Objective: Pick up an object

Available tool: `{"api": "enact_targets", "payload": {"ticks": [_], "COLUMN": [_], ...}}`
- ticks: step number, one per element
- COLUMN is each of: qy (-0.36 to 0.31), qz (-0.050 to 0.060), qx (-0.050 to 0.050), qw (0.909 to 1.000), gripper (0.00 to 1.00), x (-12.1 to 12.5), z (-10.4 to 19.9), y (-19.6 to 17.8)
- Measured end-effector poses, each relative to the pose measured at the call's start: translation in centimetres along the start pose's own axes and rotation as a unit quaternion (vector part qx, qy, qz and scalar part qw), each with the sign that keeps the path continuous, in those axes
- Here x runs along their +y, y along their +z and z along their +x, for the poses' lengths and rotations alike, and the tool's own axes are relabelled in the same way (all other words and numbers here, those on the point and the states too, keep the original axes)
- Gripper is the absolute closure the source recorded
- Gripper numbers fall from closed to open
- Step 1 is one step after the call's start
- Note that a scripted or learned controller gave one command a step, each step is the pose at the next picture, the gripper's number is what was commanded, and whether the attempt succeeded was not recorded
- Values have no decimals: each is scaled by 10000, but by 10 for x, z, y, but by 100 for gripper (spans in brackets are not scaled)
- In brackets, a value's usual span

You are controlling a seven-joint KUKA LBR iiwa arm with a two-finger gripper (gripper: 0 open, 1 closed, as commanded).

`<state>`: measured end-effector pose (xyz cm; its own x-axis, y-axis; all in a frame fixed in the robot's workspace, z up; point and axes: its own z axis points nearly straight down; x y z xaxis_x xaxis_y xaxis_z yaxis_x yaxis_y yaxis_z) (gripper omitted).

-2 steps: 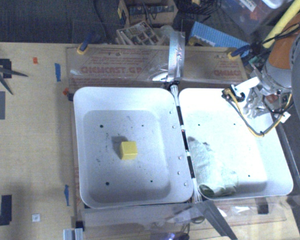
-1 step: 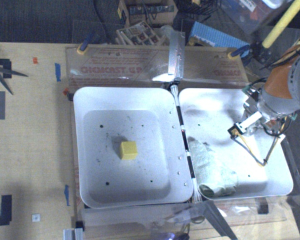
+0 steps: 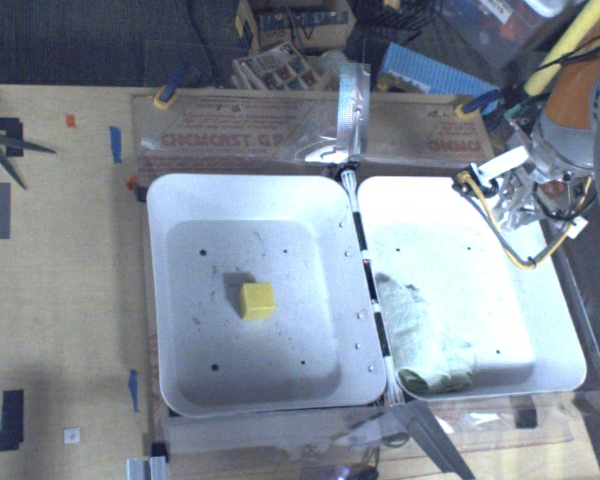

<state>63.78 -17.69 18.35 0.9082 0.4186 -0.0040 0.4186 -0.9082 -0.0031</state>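
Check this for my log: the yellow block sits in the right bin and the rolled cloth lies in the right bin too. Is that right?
Not quite. The camera view shows the yellow block on the floor of the left bin, not the right one. The rolled cloth does lie in the right bin, along its near left side.

The grey arm with its orange band [image 3: 570,98] enters at upper right; the two-finger gripper [image 3: 520,206] points down-left.

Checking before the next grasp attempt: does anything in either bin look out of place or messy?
Mostly tidy. The yellow block sits squarely in the left bin. A crumpled white cloth lies bunched against the right bin's left wall, its rolled end at the near rim.
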Motion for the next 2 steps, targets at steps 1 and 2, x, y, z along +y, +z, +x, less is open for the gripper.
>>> {"api": "enact_targets", "payload": {"ticks": [1, 2], "qy": [895, 365], "qz": [21, -5], "qx": [-11, 35], "qw": [9960, 9993], "gripper": [100, 100], "x": [-6, -26], "z": [-44, -99], "y": [76, 96]}}
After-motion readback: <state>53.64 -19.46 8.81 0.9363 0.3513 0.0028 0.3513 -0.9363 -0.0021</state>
